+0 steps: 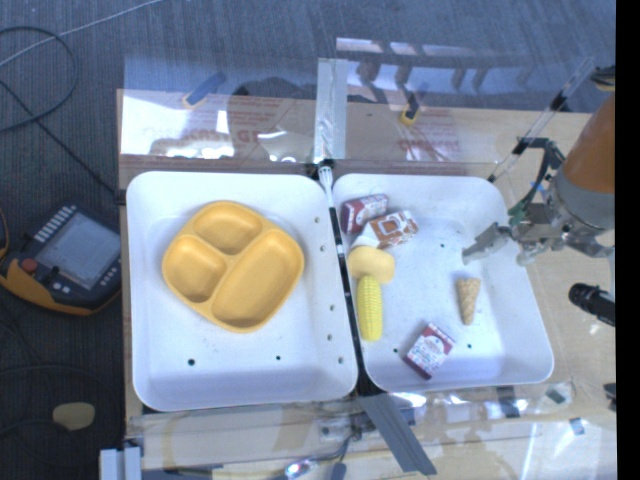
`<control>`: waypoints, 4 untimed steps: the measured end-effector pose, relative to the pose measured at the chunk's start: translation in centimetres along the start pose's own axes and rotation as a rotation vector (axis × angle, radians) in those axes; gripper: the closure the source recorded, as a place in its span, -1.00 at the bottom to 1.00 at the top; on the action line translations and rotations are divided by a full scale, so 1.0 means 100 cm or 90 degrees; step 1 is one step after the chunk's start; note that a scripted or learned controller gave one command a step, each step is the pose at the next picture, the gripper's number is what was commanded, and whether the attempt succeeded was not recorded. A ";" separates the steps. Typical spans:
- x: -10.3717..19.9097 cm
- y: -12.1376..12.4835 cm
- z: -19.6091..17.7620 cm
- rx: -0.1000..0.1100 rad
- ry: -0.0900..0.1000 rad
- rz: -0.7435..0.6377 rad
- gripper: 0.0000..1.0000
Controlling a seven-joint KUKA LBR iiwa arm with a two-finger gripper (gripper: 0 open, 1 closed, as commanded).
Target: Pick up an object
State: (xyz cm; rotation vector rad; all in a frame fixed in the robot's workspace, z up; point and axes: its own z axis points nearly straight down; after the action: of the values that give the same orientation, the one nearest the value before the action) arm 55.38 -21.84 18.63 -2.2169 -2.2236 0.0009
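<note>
In the left bin (150, 368) sits a yellow divided plate (233, 264), three compartments, nothing in them. The right bin (520, 368) holds the loose items: two small red-and-white packets (378, 220) near its far left corner, a yellow corn cob (369, 293) along the left wall, an ice-cream cone (468, 298) near the middle, and a red box (429, 350) toward the front. The end effector (487, 242) hangs over the right side of that bin, above and just right of the cone, fingers spread, pinching nothing.

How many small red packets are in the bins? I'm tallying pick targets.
3, all in the right bin: two packets touching near its far-left corner, one packet near the front.
</note>
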 end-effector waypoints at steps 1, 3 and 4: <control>0.001 0.001 -0.009 0.000 0.001 -0.001 1.00; 0.005 -0.022 0.090 -0.004 0.006 -0.053 -1.00; 0.004 -0.022 0.082 -0.003 0.003 -0.052 1.00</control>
State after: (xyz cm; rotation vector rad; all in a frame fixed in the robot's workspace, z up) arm 53.15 -21.47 10.46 -2.1236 -2.3123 -0.0105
